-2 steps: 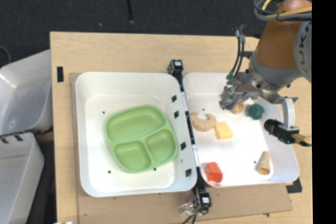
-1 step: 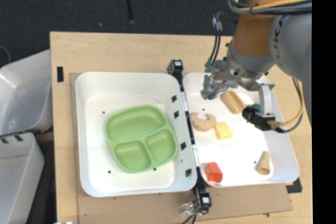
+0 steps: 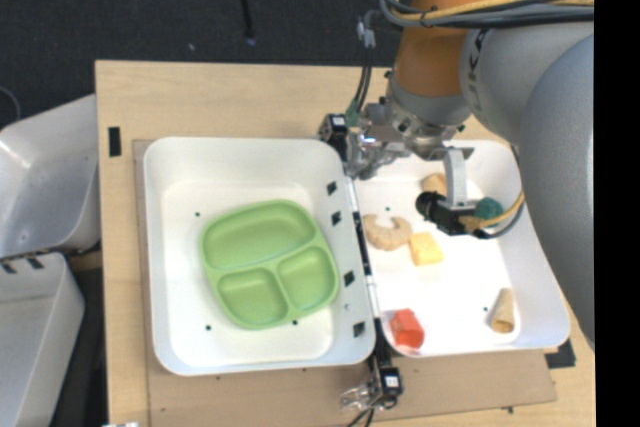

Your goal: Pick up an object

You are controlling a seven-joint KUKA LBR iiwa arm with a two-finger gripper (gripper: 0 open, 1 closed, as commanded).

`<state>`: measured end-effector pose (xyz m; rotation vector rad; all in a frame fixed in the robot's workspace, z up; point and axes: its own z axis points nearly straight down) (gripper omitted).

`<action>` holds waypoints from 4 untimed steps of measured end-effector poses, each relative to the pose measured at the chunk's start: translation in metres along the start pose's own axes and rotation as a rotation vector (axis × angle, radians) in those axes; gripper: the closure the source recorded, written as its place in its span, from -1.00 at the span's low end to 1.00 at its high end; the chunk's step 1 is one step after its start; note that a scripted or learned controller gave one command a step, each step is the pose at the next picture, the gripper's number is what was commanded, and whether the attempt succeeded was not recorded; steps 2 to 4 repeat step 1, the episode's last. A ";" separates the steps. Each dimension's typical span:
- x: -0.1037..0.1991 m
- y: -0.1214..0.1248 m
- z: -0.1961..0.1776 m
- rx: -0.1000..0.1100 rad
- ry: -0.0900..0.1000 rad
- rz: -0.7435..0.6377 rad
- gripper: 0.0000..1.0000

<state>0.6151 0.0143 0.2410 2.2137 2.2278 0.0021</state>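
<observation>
Hovering over the right bin (image 3: 470, 280), at its far left corner; not showing how far the jaws are parted, or anything held. Lying just below them in view: curved tan piece (image 3: 387, 231), stretching left-right, yellow block (image 3: 425, 249) just beside

arm (image 3: 545, 65): grey, enters from right | wrist (image 3: 430, 107): orange band (image 3: 455, 5) on top, angled down | claw (image 3: 368, 153): low
</observation>
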 end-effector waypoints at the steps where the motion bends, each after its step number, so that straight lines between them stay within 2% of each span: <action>1: 0.057 0.011 -0.009 -0.001 0.001 0.000 1.00; 4: 0.057 0.011 -0.009 -0.001 0.001 0.000 1.00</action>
